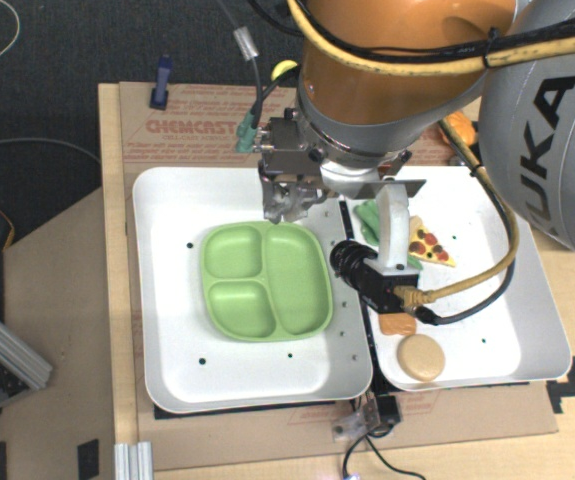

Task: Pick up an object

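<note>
Gripper (289, 200) low over the far edge of the green divided plate (265, 280) in the left bin (167, 368); finger spread impossible to tell. Pizza slice (429, 245), tan round piece (421, 357) and small orange block (398, 323) lying in the right bin (527, 348).

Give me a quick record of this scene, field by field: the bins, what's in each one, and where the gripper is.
left bin: shallow white bin holding a light green divided plastic plate with three compartments
right bin: shallow white bin holding a toy pizza slice, a round tan biscuit-like piece, a small orange block and a green item partly hidden by the arm
gripper: two-finger gripper over the far edge of the left bin, just beyond the green plate
held object: none seen between the fingers
</note>
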Available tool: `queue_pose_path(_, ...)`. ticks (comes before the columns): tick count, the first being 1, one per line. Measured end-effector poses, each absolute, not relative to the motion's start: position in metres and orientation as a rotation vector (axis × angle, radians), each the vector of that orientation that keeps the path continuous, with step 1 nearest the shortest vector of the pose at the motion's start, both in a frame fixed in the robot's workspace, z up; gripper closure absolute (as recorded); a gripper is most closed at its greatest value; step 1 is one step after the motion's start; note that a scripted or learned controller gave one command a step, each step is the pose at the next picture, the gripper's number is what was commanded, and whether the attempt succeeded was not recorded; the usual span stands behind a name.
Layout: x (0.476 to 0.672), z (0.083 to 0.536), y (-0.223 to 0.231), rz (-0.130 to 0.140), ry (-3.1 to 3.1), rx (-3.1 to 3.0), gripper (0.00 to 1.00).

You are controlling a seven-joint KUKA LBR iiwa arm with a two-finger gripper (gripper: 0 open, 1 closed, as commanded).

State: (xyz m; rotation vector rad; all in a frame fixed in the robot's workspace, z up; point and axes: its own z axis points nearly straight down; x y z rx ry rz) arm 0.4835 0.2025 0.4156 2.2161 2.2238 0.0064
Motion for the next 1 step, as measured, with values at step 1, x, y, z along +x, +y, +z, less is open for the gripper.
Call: queue_pose_path(1, 0.4839, 0.4258, 0.2031, 0.009, 2.224, 2.215, 1.0)
